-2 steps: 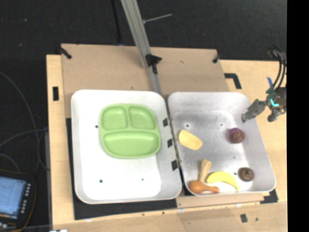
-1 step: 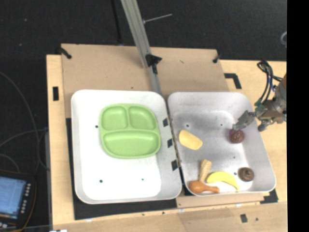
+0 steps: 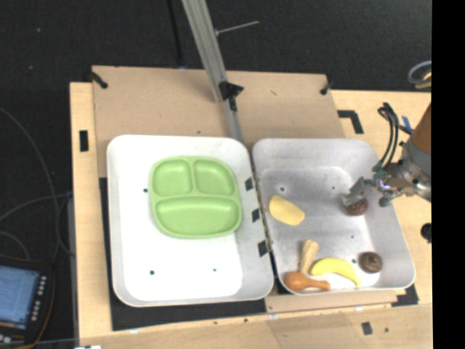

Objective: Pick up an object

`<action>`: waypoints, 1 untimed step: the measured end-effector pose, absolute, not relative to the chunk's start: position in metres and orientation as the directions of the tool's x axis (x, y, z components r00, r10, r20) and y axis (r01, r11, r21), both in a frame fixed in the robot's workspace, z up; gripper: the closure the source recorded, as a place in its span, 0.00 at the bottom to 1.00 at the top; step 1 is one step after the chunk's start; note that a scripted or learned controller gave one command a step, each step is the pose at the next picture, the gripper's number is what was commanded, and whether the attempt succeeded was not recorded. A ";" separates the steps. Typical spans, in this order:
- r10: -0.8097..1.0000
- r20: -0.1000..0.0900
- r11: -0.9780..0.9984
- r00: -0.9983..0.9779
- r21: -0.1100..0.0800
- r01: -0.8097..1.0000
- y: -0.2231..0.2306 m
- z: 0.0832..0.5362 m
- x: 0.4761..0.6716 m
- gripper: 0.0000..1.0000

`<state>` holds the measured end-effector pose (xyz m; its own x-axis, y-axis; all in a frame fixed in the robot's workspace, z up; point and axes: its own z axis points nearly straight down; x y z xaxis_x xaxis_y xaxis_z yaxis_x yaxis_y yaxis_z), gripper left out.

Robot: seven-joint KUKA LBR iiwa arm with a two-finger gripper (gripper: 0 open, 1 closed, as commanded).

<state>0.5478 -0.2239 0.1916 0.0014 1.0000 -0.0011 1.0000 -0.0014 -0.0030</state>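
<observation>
The right bin point(image 3: 320, 158) holds several small items. A dark reddish-brown lump point(image 3: 356, 207) lies near its right wall. My gripper point(image 3: 370, 193) reaches in from the right just above that lump, open, its fingers point(image 3: 358, 189) spread apart. One fingertip hangs directly over the lump, and nothing sits between the fingers. A yellow rounded piece point(image 3: 286, 211) lies left of centre. Along the front edge are a yellow banana point(image 3: 336, 270), a tan stick-like piece point(image 3: 309, 253), an orange-brown piece point(image 3: 305, 282) and a dark brown round piece point(image 3: 370, 261).
The left bin point(image 3: 131, 267) carries a green divided plate point(image 3: 196, 197). A grey metal pole point(image 3: 207, 42) slants up from the back of the bins. Cables point(image 3: 392, 126) hang by the arm at the right.
</observation>
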 end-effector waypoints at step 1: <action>1.000 -0.001 -0.002 0.002 -0.003 1.000 -0.226 0.150 0.547 0.00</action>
<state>0.5473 -0.2261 0.1495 0.0020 1.0000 -0.0009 1.0000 -0.0020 -0.0030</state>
